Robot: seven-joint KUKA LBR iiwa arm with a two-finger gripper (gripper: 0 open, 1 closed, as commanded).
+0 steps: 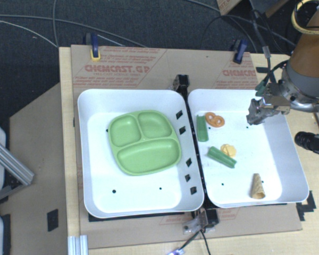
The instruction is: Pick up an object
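While the end effector (253, 118) hangs over the right bin (287, 158), I cannot tell its state; below lie a pretzel (215, 120), two green sticks (202, 128), a cone (257, 186); the left bin (95, 158) holds a green tray (144, 142).

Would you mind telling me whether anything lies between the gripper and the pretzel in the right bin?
Nothing visible does. The gripper hovers over the right bin's upper right area, and only bare white floor separates it from the pretzel. The green sticks lie farther left and lower.
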